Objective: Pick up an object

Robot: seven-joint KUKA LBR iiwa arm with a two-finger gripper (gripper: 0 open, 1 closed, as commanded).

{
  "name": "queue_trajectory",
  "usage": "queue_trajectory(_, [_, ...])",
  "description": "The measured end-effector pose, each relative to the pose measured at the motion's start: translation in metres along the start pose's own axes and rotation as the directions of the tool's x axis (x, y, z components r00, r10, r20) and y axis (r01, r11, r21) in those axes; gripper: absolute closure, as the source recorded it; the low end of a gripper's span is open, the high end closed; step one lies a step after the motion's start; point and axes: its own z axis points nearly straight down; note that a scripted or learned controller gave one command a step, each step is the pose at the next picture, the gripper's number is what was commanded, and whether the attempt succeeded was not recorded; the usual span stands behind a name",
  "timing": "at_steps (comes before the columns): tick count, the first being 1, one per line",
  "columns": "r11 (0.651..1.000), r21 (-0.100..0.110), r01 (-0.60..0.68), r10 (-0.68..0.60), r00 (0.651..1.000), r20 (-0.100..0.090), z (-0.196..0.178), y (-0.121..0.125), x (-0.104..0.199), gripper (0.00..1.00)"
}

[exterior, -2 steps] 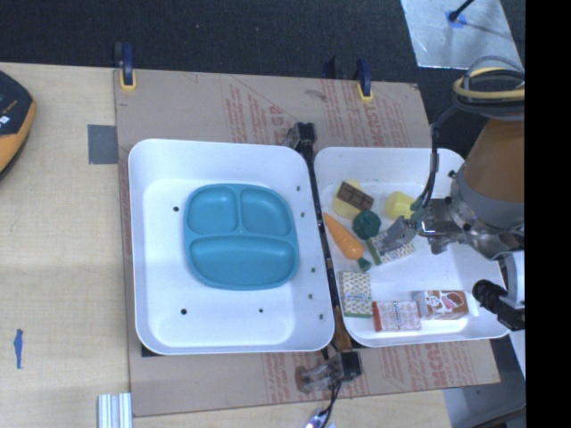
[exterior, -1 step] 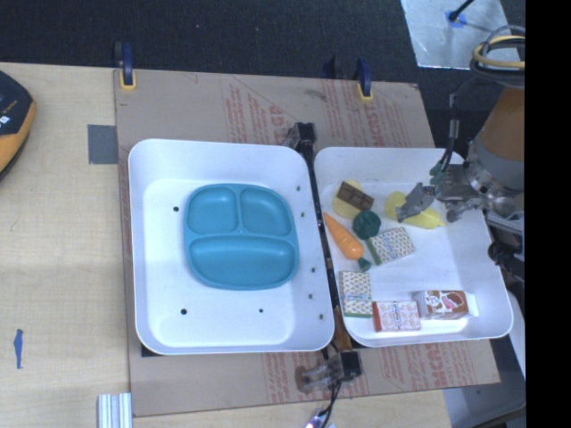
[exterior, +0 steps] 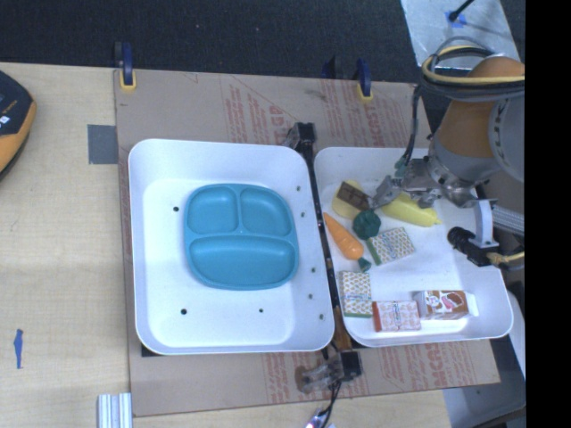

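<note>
Beneath your arm, the right bin holds the clutter; the gripper hovers by the yellow piece, grip state unreadable. You're approaching; descend next.

Divided plate in left bin; food items and packets in right bin.

Red lettering repeats across the brown cardboard sheet, but it is too blurred to read.
</note>
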Motion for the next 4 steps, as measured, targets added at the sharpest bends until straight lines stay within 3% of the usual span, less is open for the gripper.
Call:
queue_trajectory(1, [1.0,0.001,-0.008,0.008,1.0,-0.004,-0.075,0.038,-0.057,0.0])
queue_trajectory(2, [1.0,0.02,-0.003,0.003,1.0,-0.012,0.009,0.033,-0.029,0.0])
queue_trajectory(3, [1.0,0.015,-0.005,0.005,1.0,-0.009,0.016,0.023,-0.029,0.0])
queue_trajectory(4, [1.0,0.014,-0.003,0.003,1.0,-0.008,0.004,0.024,-0.03,1.0])
